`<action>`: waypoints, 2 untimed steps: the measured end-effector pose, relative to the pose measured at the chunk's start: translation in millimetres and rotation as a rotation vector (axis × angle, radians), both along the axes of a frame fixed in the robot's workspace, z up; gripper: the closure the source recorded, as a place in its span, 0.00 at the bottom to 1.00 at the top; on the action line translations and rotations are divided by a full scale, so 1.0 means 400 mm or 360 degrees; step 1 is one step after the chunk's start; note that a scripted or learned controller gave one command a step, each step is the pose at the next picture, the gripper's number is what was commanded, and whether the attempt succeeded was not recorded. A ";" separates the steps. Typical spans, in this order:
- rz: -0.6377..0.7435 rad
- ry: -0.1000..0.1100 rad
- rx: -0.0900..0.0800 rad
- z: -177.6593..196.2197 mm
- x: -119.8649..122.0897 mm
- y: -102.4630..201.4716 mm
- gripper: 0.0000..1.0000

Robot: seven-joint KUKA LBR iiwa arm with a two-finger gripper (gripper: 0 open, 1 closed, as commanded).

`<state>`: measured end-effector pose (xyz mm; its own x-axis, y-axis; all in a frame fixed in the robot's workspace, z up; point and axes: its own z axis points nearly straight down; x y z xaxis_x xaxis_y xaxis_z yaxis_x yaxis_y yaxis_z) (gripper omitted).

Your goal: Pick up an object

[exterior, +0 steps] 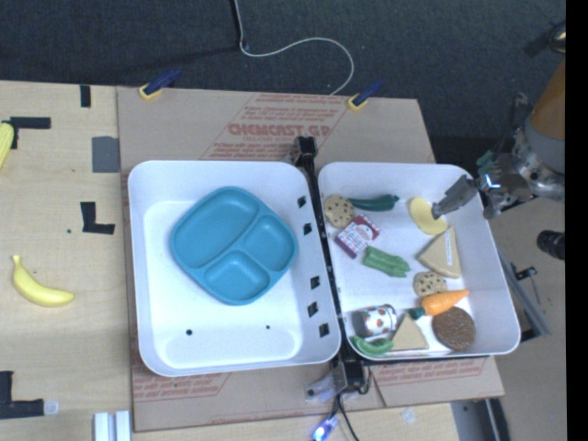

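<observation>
Gripper (469, 194) hovering over the far right edge of the right bin (496, 274), open or closed impossible to tell. Just beside it, a yellow slice (422, 213). Further in the bin: cookie (337, 210), green pepper (372, 202), carrot (444, 301), brown patty (454, 328). In the left bin (156, 246), a blue divided plate (233, 244). On the tabletop (55, 182) far left, a banana (37, 286).

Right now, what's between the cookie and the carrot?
In the camera view, a red-and-white packet and a green pepper lie between the cookie and the carrot.
</observation>
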<state>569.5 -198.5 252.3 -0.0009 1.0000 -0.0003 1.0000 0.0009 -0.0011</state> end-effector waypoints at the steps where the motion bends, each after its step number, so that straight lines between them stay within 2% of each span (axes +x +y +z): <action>1: 0.0005 -0.0031 -0.0006 0.492 -0.109 0.099 0.00; 2: 0.0009 -0.0022 -0.0001 0.725 -0.217 0.234 0.00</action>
